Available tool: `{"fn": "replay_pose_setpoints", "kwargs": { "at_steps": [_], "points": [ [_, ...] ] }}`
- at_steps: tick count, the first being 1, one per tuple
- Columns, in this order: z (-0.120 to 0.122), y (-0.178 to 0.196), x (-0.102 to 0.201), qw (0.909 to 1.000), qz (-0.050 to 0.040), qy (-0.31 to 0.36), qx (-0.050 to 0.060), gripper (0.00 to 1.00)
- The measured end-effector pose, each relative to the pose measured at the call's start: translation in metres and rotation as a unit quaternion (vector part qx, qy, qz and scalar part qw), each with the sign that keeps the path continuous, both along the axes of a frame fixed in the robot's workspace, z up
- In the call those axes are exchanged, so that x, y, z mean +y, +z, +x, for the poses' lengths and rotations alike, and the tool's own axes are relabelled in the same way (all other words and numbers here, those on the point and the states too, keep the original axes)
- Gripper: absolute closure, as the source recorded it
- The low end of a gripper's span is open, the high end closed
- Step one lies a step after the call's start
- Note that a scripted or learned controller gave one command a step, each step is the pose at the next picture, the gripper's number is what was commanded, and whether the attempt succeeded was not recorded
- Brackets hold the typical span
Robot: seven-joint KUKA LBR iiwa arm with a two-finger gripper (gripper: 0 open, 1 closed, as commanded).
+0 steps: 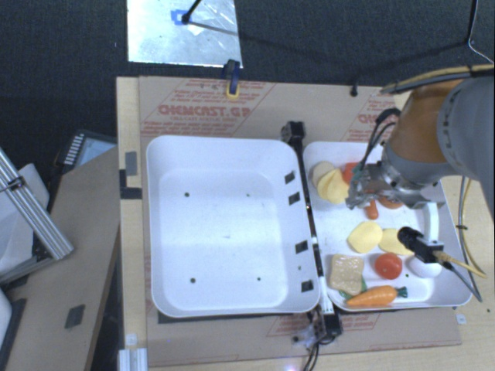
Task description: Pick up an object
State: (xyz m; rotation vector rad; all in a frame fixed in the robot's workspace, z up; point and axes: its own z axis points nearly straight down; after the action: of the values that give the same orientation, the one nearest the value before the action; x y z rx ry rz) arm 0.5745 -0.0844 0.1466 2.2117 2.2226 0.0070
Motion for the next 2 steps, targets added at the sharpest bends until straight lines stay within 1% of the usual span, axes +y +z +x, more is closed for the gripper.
{"fn": "replay_pose_setpoints", "kwargs": {
  "at_steps": [1, 2],
  "points": [
    [0.028, 0.040, 0.037, 1.0000, 0.0007, 0.002, 0.000, 1.00],
    [0.068, 0.187, 0.048, 1.0000, -0.0001, 0.001, -0.007, 1.00]
  ]
}}
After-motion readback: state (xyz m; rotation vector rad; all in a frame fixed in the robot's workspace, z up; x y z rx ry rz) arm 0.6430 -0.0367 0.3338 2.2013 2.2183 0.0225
